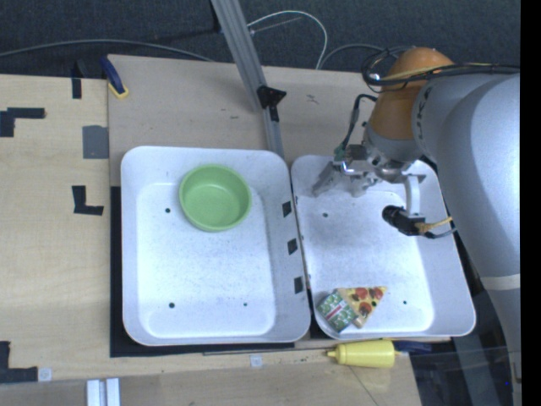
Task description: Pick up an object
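Camera view, looking down at a slant on both bins. The left bin (144, 252) carries a green bowl (215, 197), upright, mouth up, set toward the far half; the right bin (423, 294) carries a small printed packet (351, 303) lying flat in its near-left corner, close to the rim where the two bins meet. A yellow bottle (366, 353) lies on its side on the bench just beyond the right bin's near rim, outside either bin (hence a poor candidate for the pick). The arm (482, 159) enters from the right, its orange band (406, 91) above the wrist; the gripper (325, 180) hangs over the far-left part of the right bin, well apart from the packet, and nothing is seen between its tips; whether the claw stands wide or narrow cannot be told at this size. Judged from its position, the arm is posed above the bin for a descent rather than on any object. The packet's long axis runs roughly left to right, tilted slightly, its narrower, reddish end pointing right and away; the bottle's long axis also runs left to right, its cap to the left.
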